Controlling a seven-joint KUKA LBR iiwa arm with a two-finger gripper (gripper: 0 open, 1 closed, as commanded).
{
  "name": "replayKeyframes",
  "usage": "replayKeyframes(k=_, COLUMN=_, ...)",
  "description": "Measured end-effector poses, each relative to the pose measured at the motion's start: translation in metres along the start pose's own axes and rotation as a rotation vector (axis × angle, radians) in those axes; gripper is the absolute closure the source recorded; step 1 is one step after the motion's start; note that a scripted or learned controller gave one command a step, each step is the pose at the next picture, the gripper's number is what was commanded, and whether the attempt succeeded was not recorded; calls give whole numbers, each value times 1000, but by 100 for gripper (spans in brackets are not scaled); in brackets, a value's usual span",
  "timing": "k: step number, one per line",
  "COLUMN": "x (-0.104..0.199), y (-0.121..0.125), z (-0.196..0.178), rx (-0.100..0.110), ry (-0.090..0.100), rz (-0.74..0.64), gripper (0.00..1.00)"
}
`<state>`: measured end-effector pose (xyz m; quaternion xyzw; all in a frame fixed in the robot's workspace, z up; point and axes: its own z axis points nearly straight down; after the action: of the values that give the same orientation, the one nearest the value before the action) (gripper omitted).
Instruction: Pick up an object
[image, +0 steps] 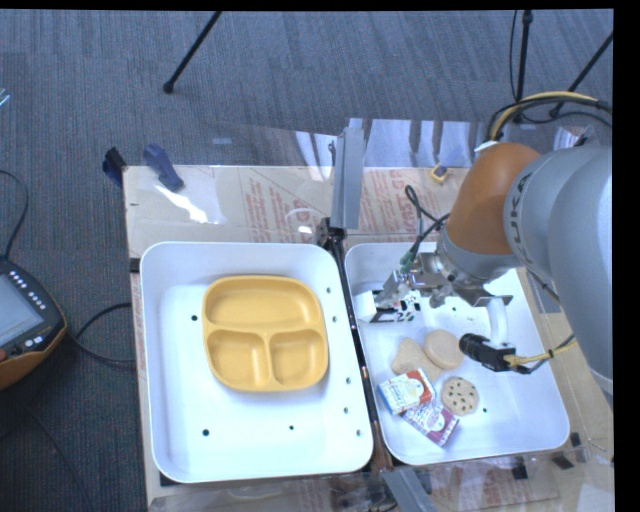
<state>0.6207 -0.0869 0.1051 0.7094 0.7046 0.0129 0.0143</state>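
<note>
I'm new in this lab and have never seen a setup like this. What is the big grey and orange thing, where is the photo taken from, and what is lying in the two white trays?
The grey and orange thing is a robot arm reaching in from the right. The one camera sits above the bench and looks down at a slant. The arm's tool hangs low over the right bin; I cannot tell whether it grips anything. The left bin holds a yellow divided plate. The right bin holds two tan biscuit-like pieces, a round chocolate-chip cookie and small red and white packets.
</note>
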Motion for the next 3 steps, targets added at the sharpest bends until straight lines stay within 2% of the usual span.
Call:
replayKeyframes(k=1, x=-6, y=2, z=-15, rx=-6, ry=-8, rz=5, gripper=100)
replayKeyframes(k=2, x=-6, y=2, z=-14, rx=-6, ry=-8, rz=6, gripper=0)
replayKeyframes(k=3, x=0, y=1, z=0, rx=0, ry=-1, rz=1, gripper=0)
